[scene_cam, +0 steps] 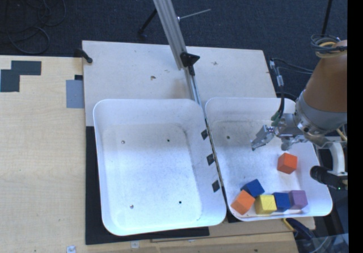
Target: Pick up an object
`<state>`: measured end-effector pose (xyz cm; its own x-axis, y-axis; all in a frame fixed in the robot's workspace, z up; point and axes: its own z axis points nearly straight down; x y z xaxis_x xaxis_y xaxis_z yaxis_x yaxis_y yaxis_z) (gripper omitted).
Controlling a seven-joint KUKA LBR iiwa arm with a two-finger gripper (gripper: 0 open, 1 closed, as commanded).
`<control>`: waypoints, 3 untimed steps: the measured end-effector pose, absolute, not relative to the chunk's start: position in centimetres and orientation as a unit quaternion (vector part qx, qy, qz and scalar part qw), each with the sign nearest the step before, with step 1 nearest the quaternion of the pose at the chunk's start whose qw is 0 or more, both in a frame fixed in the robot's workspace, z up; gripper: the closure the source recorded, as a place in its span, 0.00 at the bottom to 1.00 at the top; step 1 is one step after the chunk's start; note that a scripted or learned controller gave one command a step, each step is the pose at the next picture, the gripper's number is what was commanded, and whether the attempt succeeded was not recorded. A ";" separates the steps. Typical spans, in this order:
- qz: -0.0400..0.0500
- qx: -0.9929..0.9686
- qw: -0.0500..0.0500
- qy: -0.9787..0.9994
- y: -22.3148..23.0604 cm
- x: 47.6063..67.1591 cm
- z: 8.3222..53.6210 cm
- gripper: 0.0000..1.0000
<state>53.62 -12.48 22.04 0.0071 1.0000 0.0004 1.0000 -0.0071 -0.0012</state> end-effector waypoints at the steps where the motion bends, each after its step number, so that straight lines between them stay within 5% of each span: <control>1: 0.001 -0.709 -0.001 -0.705 -19.1 53.2 25.5 0.00; 2: 0.003 -0.707 0.005 -0.707 -20.9 51.9 14.4 0.00; 3: 0.001 -0.707 0.001 -0.707 -20.9 55.6 10.9 0.00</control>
